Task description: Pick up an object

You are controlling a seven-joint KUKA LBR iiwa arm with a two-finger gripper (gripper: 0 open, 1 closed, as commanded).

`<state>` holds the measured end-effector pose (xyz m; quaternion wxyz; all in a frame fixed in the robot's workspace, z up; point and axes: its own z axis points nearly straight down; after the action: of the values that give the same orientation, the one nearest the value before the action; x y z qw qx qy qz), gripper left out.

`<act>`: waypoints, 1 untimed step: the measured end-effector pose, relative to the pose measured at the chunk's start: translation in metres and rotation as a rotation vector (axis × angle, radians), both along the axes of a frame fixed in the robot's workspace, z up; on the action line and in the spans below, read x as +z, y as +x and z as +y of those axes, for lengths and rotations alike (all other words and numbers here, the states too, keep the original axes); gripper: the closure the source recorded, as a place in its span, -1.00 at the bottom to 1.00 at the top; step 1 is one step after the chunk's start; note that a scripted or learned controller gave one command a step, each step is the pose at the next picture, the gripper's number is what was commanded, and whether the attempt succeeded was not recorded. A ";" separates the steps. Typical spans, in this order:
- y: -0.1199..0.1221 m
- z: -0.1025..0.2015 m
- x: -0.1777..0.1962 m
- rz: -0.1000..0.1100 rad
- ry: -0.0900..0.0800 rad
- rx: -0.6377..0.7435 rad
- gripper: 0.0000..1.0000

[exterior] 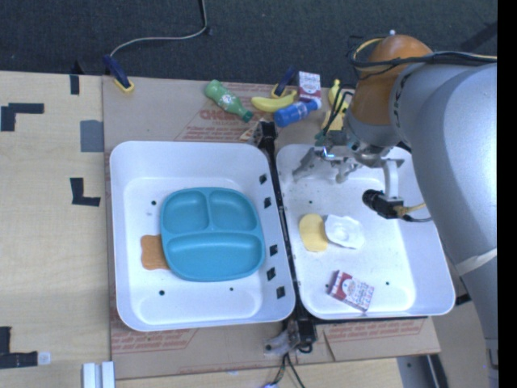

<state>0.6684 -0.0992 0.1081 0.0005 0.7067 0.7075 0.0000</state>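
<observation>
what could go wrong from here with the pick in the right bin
1. The pincer hangs over bare floor at the far end of the right bin, away from every item, so closing here would likely grab nothing.
2. The yellow piece and the white piece lie touching, so a grasp on one may shove or drag the other.
3. The red and white packet lies flat, which may let fingers slide off it.

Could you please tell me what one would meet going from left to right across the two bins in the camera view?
Orange slice → blue divided plate → yellow round piece → white piece → red and white packet.
</observation>
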 end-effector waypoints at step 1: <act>-0.042 0.003 -0.022 -0.001 0.000 0.000 -1.00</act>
<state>0.6261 -0.0963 0.0858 0.0009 0.7068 0.7074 0.0000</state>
